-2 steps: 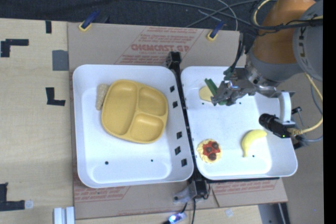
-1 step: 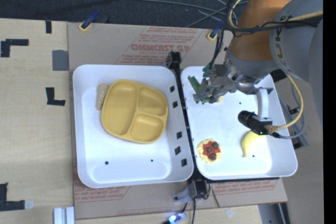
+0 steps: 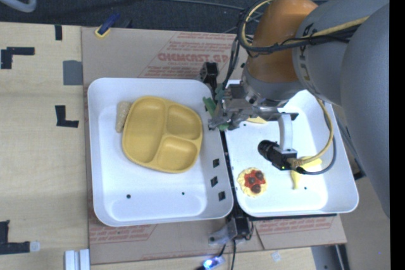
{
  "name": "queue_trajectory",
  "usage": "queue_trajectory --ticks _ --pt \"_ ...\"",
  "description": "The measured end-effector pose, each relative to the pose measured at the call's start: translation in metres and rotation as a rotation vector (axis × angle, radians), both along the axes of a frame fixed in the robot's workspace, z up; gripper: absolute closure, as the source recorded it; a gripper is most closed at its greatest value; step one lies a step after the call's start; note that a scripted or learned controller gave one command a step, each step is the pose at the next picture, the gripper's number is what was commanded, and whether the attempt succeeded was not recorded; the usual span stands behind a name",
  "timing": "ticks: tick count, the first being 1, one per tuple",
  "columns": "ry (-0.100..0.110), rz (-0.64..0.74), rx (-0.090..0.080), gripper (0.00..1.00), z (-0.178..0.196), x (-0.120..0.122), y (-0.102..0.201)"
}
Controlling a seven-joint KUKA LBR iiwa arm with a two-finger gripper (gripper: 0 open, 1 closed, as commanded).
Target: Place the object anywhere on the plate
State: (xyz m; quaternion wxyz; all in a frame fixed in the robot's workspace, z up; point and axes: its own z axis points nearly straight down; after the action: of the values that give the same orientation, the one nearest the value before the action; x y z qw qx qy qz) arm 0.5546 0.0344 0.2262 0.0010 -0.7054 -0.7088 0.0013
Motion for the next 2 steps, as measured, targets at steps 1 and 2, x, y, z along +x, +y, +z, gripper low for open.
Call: queue_trajectory --ticks 1,2 --pt "-0.001 0.003 0.001 1.00 -0.006 -0.001 0.063" --pt "-0.001 0.003 0.001 1.00 -0.007 -0.008 0.125"
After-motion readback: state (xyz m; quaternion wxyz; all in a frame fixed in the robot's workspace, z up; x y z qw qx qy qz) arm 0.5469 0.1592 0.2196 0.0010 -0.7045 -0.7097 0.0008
